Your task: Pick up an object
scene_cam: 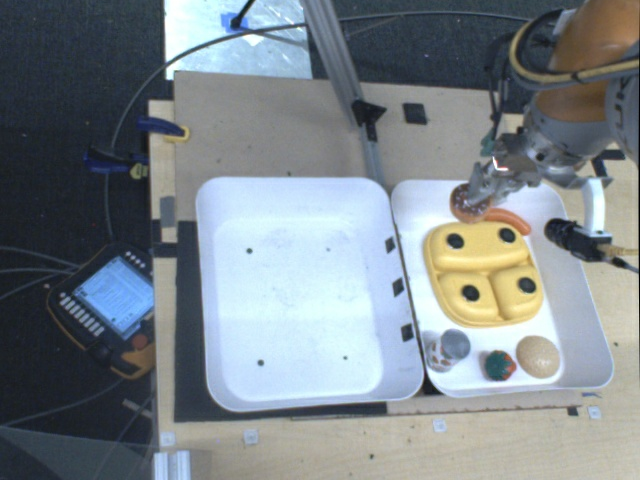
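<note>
One lumpy yellow plastic tray (482,273), round beige ball (537,356)

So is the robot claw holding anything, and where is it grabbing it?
Cannot be told. The gripper sits low over a small brown object at the right bin's far edge.

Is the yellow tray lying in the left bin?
No, the yellow tray lies in the right bin, alongside several small objects; the left bin does not hold it.
</note>
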Motion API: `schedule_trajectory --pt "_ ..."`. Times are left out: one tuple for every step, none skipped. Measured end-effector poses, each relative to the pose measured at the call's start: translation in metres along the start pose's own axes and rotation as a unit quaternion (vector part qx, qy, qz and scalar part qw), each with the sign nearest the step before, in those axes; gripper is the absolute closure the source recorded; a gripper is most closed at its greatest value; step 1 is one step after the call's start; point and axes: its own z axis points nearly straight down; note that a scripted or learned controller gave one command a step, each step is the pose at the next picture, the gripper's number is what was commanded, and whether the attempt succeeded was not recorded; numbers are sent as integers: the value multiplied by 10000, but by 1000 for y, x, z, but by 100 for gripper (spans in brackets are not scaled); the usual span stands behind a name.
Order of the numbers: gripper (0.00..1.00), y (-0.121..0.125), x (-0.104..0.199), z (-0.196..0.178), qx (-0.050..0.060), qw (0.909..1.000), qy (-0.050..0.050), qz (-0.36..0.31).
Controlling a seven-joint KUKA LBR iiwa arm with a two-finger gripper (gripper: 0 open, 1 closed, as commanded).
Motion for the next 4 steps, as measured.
schedule_trajectory --pt "100 -4 56 -2 -1 10000 2 -3" --pt "100 -16 99 -2 3 10000 1 2" --pt "100 -38 152 12 14 10000 2 1" --pt "100 -54 194 16 13 10000 0 3"
